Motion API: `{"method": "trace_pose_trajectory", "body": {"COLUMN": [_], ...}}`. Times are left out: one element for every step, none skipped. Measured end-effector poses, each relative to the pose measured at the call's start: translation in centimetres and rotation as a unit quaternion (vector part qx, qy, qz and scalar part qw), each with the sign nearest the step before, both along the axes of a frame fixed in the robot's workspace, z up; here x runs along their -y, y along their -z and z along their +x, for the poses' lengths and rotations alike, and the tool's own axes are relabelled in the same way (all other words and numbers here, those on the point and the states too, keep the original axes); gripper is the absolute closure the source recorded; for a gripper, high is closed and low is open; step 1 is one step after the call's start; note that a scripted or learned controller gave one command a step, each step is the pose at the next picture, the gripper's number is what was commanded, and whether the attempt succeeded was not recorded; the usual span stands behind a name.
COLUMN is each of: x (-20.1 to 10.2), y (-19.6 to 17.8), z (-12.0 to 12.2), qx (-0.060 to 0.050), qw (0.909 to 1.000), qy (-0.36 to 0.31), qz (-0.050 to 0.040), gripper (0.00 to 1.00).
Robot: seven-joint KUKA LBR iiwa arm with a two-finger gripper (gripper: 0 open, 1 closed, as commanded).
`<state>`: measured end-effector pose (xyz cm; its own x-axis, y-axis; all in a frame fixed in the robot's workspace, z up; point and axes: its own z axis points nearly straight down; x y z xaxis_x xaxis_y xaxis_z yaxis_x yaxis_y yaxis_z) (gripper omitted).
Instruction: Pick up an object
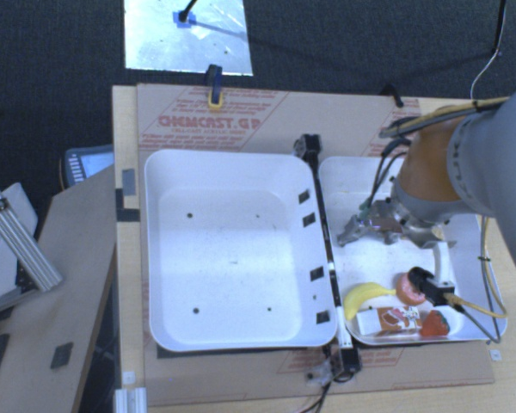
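Note:
My gripper [365, 228] hangs low inside the right bin [348, 175], near its middle, with the grey arm and its orange band coming in from the right. Along that bin's near edge lie a yellow banana [365, 298], a pink-red round thing [407, 289], a brown and white packet [396, 320] and a small red thing [436, 323]. The gripper is above and a little behind the banana, apart from it, and nothing shows in its grasp.
The left bin [232, 248] adjoins the right one, with a black divider strip [320, 231] between them. Both rest on a cardboard sheet [215, 120] on the bench. A silvery square plate [187, 22] lies beyond the bench.

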<state>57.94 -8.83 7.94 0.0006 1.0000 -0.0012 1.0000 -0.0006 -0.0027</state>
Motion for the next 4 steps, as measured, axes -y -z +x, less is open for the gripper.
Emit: {"method": "trace_pose_trajectory", "body": {"x": [0.9,4.3,8.1,1.7], "y": [-5.3,-0.3,-0.7,-0.5], "z": [4.1,6.6,9.1,7.1], "qx": [0.005,0.003,0.004,0.001], "qw": [1.0000,1.0000,1.0000,1.0000], "qy": [-0.003,0.000,0.000,-0.004], "qz": [-0.0005,-0.0004,-0.0008,0.0014], "gripper": [0.00,0.00,0.00,0.00]}}
